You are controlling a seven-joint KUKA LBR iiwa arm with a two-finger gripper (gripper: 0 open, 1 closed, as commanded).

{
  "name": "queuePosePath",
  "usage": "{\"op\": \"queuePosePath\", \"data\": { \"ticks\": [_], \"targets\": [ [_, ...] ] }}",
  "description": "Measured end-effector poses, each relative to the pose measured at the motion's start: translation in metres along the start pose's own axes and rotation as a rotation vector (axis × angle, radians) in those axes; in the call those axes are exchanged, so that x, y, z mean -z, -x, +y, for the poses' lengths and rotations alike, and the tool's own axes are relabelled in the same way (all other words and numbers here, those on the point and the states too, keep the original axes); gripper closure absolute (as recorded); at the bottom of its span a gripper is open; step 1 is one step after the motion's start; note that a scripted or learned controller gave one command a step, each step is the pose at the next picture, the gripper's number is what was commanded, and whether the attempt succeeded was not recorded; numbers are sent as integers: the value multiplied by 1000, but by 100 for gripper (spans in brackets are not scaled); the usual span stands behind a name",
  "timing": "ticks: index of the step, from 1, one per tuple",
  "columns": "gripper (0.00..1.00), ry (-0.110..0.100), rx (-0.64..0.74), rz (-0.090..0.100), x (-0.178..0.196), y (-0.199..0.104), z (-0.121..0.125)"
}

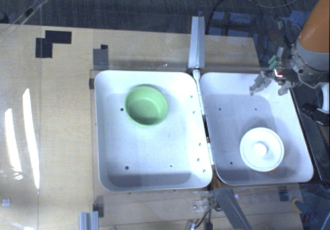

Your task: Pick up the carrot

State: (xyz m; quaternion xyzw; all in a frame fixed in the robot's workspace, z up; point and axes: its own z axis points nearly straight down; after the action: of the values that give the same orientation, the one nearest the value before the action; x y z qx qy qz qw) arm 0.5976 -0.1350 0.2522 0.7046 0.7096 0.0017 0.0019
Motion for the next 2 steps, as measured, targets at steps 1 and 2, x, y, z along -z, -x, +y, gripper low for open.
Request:
{"op": "queuePosePath", "data": {
  "ticks": [1,2],
  "targets": [
    [100,7,6,0,12,-2,2],
    [100,5,197,-4,128,33,-7]
  ]
}}
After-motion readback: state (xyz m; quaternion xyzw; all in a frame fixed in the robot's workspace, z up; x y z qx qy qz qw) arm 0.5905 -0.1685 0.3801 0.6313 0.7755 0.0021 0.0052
